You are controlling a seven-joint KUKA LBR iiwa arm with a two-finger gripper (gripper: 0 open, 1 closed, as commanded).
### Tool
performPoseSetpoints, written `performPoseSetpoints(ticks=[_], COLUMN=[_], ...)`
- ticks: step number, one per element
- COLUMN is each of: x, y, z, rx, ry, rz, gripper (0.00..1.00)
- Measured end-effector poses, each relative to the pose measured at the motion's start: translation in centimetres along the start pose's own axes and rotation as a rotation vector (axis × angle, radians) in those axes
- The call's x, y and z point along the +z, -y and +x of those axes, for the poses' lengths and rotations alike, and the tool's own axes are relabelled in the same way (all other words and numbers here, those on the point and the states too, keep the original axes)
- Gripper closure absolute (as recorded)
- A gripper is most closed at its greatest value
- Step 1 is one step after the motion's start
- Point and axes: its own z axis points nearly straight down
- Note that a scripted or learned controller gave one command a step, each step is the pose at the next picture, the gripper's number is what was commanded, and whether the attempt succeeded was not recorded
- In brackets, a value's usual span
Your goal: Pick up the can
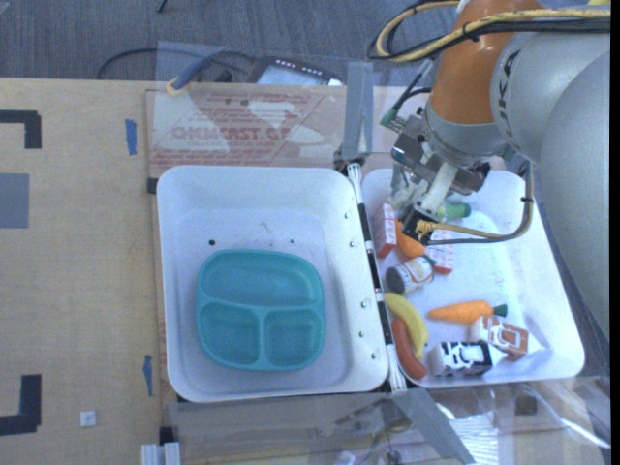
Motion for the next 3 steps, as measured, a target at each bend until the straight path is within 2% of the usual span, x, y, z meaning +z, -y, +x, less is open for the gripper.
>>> performPoseSetpoints(ticks=[1,2,3], x=[0.3,2.2,-0.8], y=[3.5,5.1,9.4], z=[8.3,12.9,16.8], rx=[0.004,0.032,0.246], ry=[-0.001,-0.001,-0.003], rz=[-0.003,-0.004,-0.003], gripper=[1.0,1.0,1.0])
